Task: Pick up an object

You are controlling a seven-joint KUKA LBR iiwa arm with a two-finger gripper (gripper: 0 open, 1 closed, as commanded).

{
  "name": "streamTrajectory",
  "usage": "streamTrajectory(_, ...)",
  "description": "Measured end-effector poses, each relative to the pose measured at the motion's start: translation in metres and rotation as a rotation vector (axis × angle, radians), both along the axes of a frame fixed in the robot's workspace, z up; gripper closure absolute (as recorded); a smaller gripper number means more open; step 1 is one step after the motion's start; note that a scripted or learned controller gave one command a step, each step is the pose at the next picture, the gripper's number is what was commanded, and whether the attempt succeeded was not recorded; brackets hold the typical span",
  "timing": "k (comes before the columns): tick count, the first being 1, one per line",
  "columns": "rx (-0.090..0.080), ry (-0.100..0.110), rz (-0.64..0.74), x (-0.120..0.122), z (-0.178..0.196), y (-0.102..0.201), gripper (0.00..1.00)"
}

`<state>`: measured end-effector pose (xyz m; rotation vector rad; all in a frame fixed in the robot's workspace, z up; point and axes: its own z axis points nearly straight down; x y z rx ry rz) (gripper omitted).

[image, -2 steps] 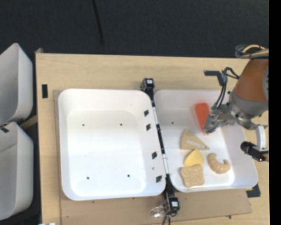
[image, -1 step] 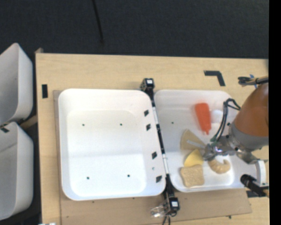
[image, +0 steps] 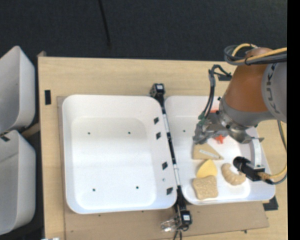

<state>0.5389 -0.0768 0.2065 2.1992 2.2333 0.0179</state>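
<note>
the gripper point(image: 206, 133) hangs low in the right bin point(image: 182, 114), at the end of the grey and orange arm point(image: 247, 94), and whether it is spread or closed cannot be told from above, nor whether it has anything in its grasp. just below it lies a pale tan wedge point(image: 206, 152), close enough that it may be touching. further below sit a yellow wedge point(image: 207, 169) and a rough tan block point(image: 205, 187), with a curled beige piece point(image: 232, 175) below and to its right. a small red thing point(image: 219, 138) shows just to its right, mostly hidden by the wrist. the left bin point(image: 110, 154) lies well off to its left. the pale tan wedge looks the likeliest target; to take it well, the descent should centre over the wedge's thicker end, close across its narrow width, and lift straight so the neighbours below are not dragged along.
</note>
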Motion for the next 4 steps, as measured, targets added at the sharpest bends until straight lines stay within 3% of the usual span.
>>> streamTrajectory(1, -0.004, 0.012, -0.017, -0.037, 0.008, -0.032, 1.00)
streamTrajectory(2, -0.008, 0.017, -0.025, -0.032, -0.076, -0.160, 1.00)
streamTrajectory(3, -0.013, -0.009, -0.010, 0.015, 0.113, -0.153, 1.00)
streamTrajectory(4, -0.003, 0.016, -0.018, -0.042, 0.075, -0.153, 1.00)
